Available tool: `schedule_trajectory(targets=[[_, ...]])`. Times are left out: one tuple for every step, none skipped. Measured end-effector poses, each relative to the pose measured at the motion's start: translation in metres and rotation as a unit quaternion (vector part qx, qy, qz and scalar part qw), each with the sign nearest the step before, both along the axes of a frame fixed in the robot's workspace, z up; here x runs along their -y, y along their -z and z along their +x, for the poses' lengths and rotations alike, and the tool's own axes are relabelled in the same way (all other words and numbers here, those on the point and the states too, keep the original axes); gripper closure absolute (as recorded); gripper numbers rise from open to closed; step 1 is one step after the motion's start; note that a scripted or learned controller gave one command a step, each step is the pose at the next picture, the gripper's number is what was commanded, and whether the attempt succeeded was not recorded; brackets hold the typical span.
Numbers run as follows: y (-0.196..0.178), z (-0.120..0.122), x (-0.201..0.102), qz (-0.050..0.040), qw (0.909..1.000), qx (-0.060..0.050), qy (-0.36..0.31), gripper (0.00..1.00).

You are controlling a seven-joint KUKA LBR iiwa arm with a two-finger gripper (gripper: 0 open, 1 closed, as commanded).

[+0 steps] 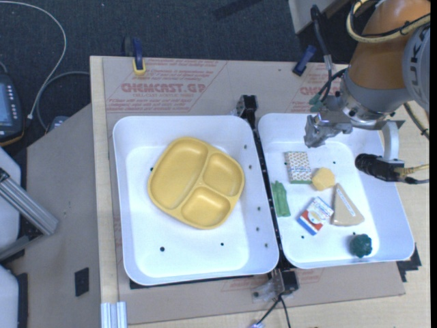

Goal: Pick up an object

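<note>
The right bin (287,132) holds several small things: a checkered white packet (298,166), a yellow lump (323,178), a tan wedge (345,207), a red, white and blue packet (314,216), a green strip (280,198) and a dark green ball (361,244). My gripper (316,137) hangs over the far part of this bin, just above and right of the checkered packet. Nothing shows between its fingertips.
The left bin (136,244) carries a yellow three-compartment plate (196,182). Both bins rest on a cardboard sheet (171,84). A blue-and-yellow clamp (138,57) sits at the sheet's far left edge.
</note>
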State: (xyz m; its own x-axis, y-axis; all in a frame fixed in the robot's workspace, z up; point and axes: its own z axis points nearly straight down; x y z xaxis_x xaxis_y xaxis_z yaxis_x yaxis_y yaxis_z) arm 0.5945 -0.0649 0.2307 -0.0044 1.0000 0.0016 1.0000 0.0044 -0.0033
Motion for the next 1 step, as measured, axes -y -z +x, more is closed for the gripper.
schedule_trajectory(targets=[[-0.0088, -0.0195, -0.0510, 0.0004, 1.0000, 0.000, -0.001, 1.00]])
